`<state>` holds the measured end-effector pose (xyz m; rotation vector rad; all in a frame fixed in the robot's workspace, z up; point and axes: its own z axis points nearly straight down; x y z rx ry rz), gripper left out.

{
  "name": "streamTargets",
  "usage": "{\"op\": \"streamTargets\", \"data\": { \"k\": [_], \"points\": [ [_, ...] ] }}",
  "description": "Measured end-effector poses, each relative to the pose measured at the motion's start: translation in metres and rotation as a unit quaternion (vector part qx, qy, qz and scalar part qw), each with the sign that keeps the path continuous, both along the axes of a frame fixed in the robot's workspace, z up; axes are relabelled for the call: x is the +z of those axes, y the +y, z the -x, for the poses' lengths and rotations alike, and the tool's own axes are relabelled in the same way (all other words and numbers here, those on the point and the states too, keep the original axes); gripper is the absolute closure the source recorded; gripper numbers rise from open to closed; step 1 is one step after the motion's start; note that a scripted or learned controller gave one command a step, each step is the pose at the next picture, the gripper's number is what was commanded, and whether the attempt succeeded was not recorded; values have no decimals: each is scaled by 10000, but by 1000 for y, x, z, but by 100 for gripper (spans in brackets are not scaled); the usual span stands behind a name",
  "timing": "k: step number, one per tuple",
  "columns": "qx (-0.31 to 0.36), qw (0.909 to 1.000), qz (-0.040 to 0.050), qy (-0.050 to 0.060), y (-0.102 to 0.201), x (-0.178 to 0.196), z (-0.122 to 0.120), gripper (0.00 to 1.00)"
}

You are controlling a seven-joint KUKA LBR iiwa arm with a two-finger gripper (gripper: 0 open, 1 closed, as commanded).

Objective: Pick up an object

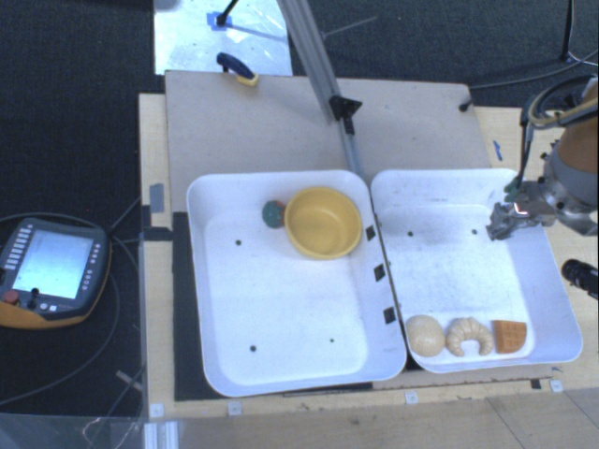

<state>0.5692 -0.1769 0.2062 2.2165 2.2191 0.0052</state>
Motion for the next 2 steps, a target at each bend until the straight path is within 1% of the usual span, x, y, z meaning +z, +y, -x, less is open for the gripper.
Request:
{"op": "streamTargets", "data": {
  "k": [1,2],
  "points": [
    [-1,10000,-3,16,0,26,-1,100],
    [18,10000,-11,22,52,35,13,100]
  ]
}}
